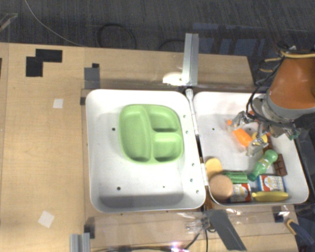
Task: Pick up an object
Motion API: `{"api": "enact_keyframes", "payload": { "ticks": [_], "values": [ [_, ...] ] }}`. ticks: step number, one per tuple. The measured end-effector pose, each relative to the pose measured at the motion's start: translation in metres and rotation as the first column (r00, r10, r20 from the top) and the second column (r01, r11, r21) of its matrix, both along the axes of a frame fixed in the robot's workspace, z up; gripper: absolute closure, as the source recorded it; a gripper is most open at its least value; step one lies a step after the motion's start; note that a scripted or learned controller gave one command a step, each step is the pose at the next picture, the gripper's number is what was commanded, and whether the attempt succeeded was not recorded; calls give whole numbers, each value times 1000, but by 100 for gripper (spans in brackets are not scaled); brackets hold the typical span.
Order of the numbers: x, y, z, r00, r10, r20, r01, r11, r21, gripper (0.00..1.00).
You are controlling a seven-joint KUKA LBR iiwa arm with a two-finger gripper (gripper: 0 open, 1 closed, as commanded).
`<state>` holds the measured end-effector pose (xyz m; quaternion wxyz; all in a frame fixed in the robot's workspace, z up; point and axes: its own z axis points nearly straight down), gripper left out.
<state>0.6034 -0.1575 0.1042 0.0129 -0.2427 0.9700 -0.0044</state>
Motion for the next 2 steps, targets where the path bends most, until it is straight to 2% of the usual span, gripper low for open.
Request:
{"api": "enact_keyframes", "payload": {
  "ticks": [1,2],
  "values": [
    [-16,39,-14,998,66,-13,-66,998,1,0],
    [14,70,-15,999,30,-13,-30,1000,3,0]
  ]
}}
